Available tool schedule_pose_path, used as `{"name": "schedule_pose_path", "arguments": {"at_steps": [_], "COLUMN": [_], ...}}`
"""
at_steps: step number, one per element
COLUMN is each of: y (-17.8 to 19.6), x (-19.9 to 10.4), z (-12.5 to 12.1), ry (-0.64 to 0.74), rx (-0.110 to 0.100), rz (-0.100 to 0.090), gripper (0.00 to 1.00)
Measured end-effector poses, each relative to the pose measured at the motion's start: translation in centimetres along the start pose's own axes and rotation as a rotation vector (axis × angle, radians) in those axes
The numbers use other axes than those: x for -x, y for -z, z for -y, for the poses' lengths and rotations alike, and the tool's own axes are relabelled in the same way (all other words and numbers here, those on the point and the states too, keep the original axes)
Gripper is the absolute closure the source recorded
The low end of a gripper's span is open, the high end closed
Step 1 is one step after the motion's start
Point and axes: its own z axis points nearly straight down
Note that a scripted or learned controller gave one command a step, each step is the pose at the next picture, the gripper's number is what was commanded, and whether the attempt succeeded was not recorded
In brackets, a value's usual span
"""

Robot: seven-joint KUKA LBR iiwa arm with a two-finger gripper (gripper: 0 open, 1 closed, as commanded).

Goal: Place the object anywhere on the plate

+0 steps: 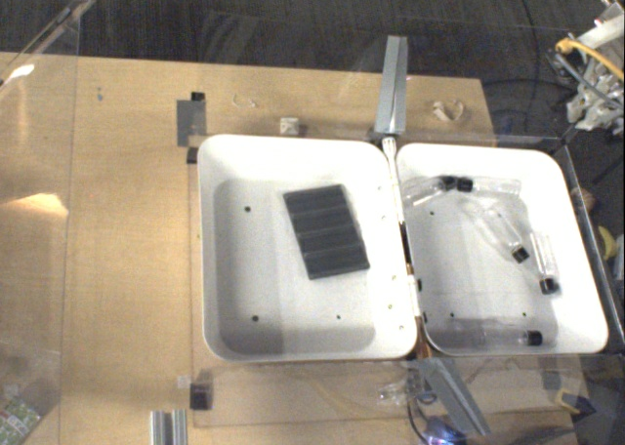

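Wood bench [117, 267] w/ two white bins side by side. Left bin [220, 336]: dark ribbed plate [326, 231], lying tilted near centre. Right bin [576, 331]: clear tubes w/ black caps [527, 250], scattered, well apart from plate. Gripper fingers: can't tell.

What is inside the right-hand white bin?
The right bin holds clear plastic tubes with black caps, some near its walls. Their exact number is hard to tell, being transparent.

Plastic bins on a wooden bench

The bench [117, 267] looks like pale matt wood. Both white bins [220, 336] look smooth, slightly glossy plastic; the left holds a dark matt ribbed plate [326, 231], the right clear glossy tubes [498, 228] with black caps.
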Motion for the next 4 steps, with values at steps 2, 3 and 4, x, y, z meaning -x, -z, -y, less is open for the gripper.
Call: {"name": "schedule_pose_path", "arguments": {"at_steps": [2,3,4], "y": [4.8,6.5,7.5], "x": [-2.5,-5.2,-5.3], "z": [4.4,11.6,11.5], "ry": [-0.169,-0.169,-0.167], "rx": [-0.002,-0.002,-0.003], "rz": [-0.002,-0.004,-0.004], "gripper": [1.0,1.0,1.0]}}
